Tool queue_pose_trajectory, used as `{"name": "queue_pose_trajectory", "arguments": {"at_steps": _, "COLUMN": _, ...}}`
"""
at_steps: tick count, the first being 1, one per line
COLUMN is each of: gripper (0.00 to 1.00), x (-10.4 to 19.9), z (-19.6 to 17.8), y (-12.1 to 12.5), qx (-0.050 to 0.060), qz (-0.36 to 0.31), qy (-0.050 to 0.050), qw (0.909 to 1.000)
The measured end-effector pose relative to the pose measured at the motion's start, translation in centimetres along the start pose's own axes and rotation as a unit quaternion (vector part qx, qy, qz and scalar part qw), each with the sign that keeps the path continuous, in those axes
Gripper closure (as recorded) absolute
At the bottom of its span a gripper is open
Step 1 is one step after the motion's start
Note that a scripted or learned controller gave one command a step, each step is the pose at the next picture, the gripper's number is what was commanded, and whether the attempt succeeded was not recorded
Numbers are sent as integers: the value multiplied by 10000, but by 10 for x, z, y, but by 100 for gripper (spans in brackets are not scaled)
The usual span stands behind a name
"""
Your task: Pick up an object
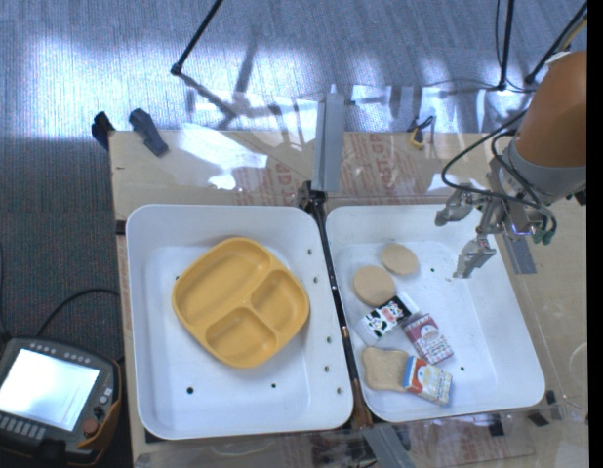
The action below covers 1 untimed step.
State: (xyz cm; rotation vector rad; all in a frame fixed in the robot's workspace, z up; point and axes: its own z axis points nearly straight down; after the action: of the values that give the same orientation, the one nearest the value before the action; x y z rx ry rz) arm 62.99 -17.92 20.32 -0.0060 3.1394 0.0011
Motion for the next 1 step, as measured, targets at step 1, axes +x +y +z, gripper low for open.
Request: {"name": "queue_pose_trajectory", "arguments": {"at_steps": 1, "gripper": 0, "x": 29, "z": 118, "y": 47, "qx": -12, "qz": -479, "qy": 50, "qw": 9988}}
